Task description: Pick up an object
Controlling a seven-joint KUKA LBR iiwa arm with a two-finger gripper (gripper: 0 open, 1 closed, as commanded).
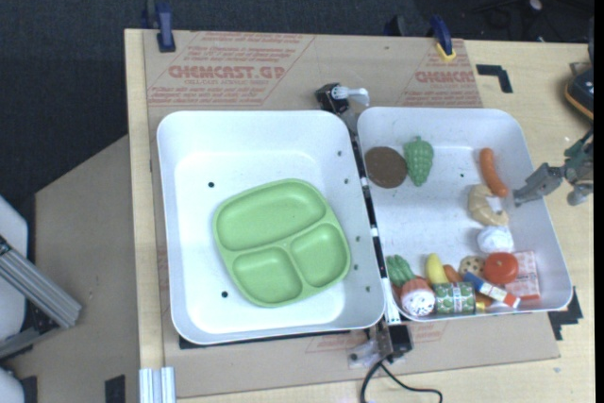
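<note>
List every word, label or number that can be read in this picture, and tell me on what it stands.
"CHEMCAST G.P": red print on the brown board under the bins, repeated across it.
"CHEMCAS": same print, cut off by the right bin.
Smaller red lines: too blurred to read.
Packet labels in the right bin's corner: too small to read.

A wooden bench (pixel 283 61) carries two white bins. The left bin (pixel 189 203) and right bin (pixel 453 120) sit touching, side by side.
</note>
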